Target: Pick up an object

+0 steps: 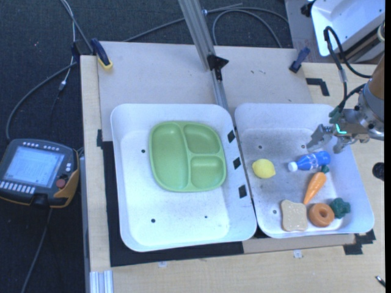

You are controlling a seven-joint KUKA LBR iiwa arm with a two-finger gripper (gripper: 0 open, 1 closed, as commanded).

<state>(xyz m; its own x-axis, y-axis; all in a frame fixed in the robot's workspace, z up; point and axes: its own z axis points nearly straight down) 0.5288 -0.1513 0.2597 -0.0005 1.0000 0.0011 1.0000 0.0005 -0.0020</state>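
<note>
Lying seemingly just below pincer point(327, 138): bottle point(310, 162)

The arm point(376, 96) enters from the right edge of the camera view, with only its wrist end visible. The wrist section is grey and carries cabling along its upper side. The gripper point(327, 138) extends leftward and slightly downward from the wrist. The jaws are spread apart, with nothing between them. A green indicator light shows on the gripper body.
</note>
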